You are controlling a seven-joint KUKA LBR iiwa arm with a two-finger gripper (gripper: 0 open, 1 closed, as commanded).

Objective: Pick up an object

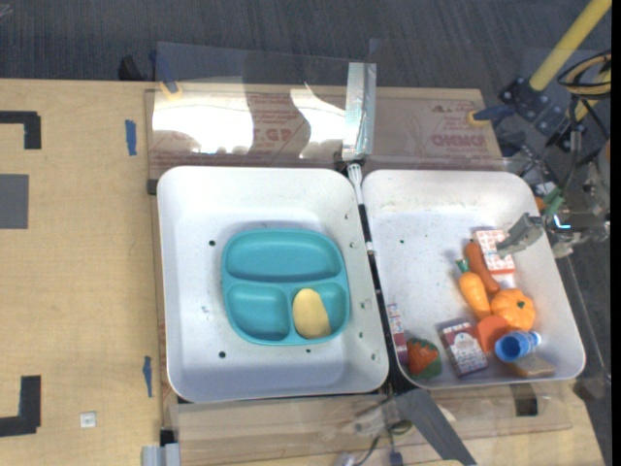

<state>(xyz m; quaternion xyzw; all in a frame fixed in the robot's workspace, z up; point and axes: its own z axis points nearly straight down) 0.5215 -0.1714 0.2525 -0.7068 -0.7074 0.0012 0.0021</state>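
White bins sit side by side: the claw [529,229], its grip impossible to tell, hangs over the right bin [427,212] just above an orange carrot [474,293].

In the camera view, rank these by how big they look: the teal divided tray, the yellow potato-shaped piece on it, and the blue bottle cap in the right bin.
1. Teal divided plastic tray, clearly largest.
2. Yellow potato-shaped toy, lying in the tray's lower right compartment.
3. Blue bottle cap, smallest, though it is partly hidden among other toys.
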